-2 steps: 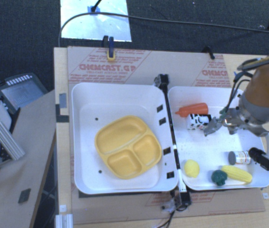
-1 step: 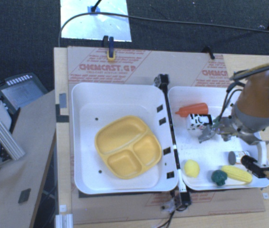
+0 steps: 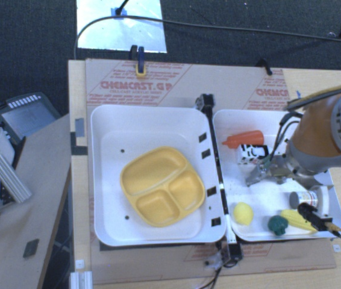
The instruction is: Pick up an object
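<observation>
In the right bin (image 3: 233, 183) lie an orange carrot-like toy (image 3: 243, 139), a small white box with black marks (image 3: 251, 153), a yellow lemon (image 3: 243, 213), a green broccoli piece (image 3: 278, 224), a yellow banana (image 3: 298, 219) and a white bottle (image 3: 309, 198). My gripper (image 3: 258, 174) hangs low over the middle of that bin, just below the white box and left of the bottle. Nothing shows between its fingers, and their spread is too small to read.
The left bin (image 3: 104, 179) holds a yellow divided plate (image 3: 161, 185). A black divider with clips (image 3: 214, 161) runs between the bins. The arm's grey body with its orange band (image 3: 318, 131) covers the right bin's far right side. Cables trail at the bench's right edge.
</observation>
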`<state>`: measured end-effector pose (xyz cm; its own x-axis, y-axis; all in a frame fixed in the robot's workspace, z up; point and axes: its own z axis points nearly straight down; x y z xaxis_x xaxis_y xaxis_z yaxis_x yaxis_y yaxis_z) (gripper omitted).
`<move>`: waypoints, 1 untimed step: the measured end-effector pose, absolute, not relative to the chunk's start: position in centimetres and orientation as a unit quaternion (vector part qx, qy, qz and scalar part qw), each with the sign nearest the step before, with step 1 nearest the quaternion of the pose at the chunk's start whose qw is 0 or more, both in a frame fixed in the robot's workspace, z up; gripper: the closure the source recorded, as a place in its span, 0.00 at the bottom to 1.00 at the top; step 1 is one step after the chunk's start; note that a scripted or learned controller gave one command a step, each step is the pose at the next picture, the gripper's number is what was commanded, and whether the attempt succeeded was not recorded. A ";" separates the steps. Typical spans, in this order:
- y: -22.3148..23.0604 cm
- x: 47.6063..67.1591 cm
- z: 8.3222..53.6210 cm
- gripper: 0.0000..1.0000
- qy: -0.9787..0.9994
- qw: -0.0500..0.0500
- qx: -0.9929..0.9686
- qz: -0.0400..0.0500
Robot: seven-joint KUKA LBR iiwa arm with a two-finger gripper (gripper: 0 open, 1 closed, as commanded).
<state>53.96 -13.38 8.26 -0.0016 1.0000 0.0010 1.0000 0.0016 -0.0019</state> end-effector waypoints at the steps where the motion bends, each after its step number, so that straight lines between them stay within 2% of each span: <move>1: -13.4 54.1 9.5 1.00 -0.708 -0.001 -0.707 -0.001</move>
